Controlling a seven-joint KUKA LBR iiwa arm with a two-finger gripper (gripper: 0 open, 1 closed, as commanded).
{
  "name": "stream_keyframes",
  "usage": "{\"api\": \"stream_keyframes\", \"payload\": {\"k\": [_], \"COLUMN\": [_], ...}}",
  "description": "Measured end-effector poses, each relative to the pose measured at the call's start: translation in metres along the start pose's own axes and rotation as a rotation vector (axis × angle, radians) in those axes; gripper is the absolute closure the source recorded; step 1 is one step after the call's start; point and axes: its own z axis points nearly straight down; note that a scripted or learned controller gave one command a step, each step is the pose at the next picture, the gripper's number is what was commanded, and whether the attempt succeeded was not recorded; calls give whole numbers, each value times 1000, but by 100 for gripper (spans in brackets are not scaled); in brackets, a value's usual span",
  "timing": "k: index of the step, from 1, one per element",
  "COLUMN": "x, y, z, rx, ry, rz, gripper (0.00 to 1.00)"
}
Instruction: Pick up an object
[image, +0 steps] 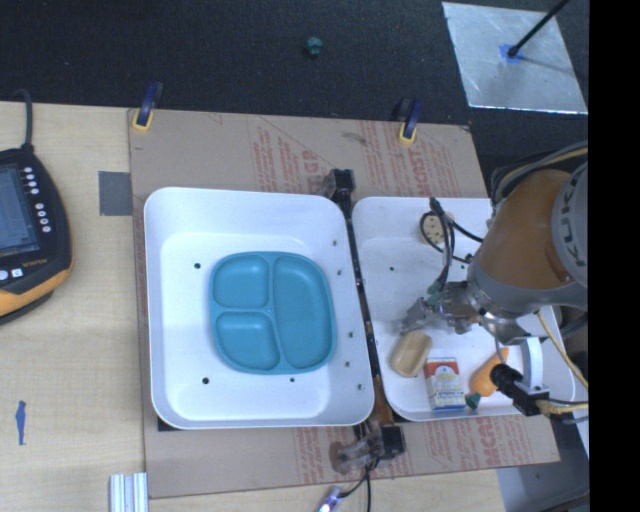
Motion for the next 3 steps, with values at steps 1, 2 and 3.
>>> {"api": "stream_keyframes", "payload": {"k": [1,2,3], "x": [12,11,76], "y": [-30,-29,28], "z": [15,5,-86], "rx": [-1,0,-3], "ry": [0,-1,1], "rz": [-1,-5,0], "gripper": [0,100,100]}}
